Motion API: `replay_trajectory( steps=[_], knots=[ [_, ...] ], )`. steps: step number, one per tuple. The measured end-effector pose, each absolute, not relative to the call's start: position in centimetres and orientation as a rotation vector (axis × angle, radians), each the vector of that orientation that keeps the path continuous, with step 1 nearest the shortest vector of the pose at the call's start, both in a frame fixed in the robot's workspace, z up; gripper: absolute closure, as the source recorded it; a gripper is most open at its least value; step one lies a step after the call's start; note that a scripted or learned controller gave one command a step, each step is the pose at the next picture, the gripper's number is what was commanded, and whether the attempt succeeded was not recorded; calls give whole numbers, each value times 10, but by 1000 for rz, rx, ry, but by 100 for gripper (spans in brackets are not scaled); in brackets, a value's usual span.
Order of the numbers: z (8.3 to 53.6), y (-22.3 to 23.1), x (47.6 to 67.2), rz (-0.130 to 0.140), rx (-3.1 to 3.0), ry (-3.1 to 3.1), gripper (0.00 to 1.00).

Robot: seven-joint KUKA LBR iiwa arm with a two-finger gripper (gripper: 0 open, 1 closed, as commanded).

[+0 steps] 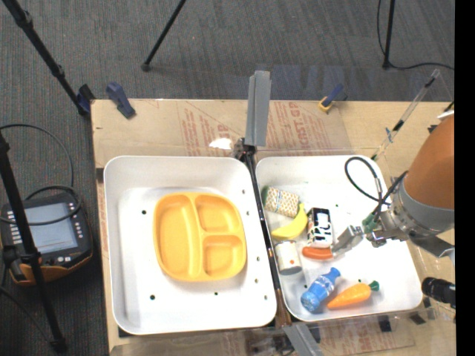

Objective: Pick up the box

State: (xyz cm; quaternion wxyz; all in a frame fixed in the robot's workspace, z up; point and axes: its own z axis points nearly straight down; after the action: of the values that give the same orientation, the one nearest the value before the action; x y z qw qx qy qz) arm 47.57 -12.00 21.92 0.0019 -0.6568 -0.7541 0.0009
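Tool low in right bin, just right of box.
Finger state: cannot tell. Banana touching box's left.

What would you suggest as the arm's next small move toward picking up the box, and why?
Probably a short shift up-left, to centre the gripper over the box. The gripper sits at the box's lower right, just above the red item, so descending here would likely hit the box's edge. The banana crowds the box's left side, leaving little room.
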Motion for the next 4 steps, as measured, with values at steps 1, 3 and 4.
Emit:
replay_trajectory(
  steps=[1,3,4],
  knots=[
    [219,-120,476,3,-2062,-2366,0],
    [227,-120,476,6,-2061,-2362,0],
    [105,-96,487,1,-1911,-2488,0]
  ],
)
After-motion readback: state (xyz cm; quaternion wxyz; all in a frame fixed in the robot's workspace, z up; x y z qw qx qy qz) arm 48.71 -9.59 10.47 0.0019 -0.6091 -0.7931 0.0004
